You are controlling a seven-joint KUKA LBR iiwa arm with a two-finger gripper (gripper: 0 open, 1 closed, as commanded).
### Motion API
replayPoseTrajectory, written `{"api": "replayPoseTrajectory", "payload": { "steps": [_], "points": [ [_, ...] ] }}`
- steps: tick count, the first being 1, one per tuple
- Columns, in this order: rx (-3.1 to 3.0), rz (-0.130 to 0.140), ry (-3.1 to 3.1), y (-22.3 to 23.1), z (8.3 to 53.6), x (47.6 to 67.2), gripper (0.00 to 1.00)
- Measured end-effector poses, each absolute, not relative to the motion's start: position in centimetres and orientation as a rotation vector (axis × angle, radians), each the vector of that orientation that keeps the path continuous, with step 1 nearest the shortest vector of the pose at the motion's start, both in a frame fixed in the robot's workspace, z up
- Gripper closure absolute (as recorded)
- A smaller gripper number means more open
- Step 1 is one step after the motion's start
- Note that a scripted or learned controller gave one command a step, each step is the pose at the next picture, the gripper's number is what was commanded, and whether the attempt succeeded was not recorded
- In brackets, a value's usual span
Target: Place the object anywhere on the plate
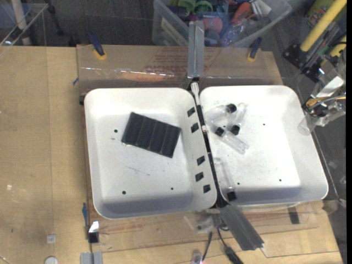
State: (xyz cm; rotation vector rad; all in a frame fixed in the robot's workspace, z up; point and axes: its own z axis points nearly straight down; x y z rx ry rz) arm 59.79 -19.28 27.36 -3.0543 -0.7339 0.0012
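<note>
bench: tan wooden bench top (38, 147), flat and matte, under both bins
near bracket: grey metal bar (242, 232) sticks out at a slant below the seam between the bins
left bin: shallow white plastic bin (104, 191) with rounded corners, a few small dark dots on its floor
right bin: matching shallow white bin (286, 164), touching the left one along the middle seam
seam: a row of small black tabs (199, 161) runs along the joined rims
plate: flat black rectangular ribbed plate (151, 135) on the left bin floor, grooves across its short side, long axis running far-left to near-right
object: cluster of clear plastic tube pieces with black caps (230, 128), glossy and see-through, on the right bin floor near the seam, in the far half
object axis: the nearest clear piece lies flat, long axis far-left to near-right, roughly parallel to the plate; exact outlines of the others are hard to make out
object vs plate: well apart, separate bins, seam between them
gripper: metallic gripper (323, 104) just beyond the right bin's right rim, nothing visibly held; apart or together: cannot tell
far rail: grey upright strip (196, 51) in line with the seam
far tub: clear plastic tub (220, 7) of mixed coloured toys behind the bench
</note>
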Motion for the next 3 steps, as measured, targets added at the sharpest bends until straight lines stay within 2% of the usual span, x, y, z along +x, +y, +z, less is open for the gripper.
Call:
{"api": "replayPoseTrajectory", "payload": {
  "steps": [1, 2, 3],
  "points": [
    [-3.062, 0.009, -0.683, -21.8, 24.8, 58.9, 1.0],
    [-3.058, 0.004, -0.705, -19.8, 26.3, 50.5, 1.0],
    [-3.032, 0.006, -0.809, -16.1, 20.8, 47.8, 1.0]
  ]
}}
